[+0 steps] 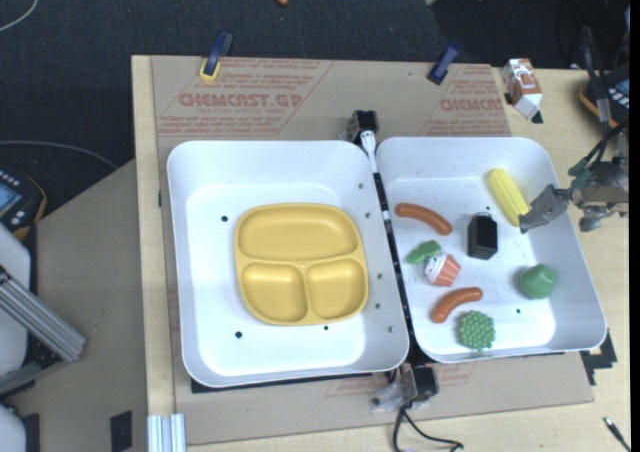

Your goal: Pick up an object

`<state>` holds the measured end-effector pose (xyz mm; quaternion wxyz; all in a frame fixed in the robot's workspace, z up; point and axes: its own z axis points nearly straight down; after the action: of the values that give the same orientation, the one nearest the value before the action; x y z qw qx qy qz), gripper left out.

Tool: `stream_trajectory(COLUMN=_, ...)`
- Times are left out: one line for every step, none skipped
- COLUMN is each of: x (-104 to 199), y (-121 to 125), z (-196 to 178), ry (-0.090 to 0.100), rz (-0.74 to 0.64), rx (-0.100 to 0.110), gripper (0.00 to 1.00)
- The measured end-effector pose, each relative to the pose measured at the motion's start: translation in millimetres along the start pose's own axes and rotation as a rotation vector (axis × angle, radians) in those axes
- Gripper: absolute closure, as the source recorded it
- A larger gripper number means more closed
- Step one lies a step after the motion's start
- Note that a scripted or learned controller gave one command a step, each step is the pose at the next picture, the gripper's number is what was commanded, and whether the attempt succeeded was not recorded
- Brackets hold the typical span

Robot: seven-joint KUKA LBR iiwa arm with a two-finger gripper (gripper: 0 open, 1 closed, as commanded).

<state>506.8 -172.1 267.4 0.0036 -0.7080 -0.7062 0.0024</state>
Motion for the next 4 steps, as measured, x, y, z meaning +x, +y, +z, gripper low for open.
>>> stream_trajectory(x=0.2, y=1.9, z=-4.3, ry=-0.002, rz=-0.003, rx=-0.009, gripper=0.0)
stream_trajectory(x=2.2, y=-0.1, z=59.4, ry=0.001, rz=-0.002, rx=0.0, gripper=0.0)
stream_trajectory(x=0.1, y=-0.2, z=102.7, ry=0.001, rz=-0.002, rx=-0.002, gripper=0.0)
stream_trajectory(x=2.7, y=1.9, z=146.0, ry=0.001, rz=-0.003, rx=-0.002, gripper=0.0)
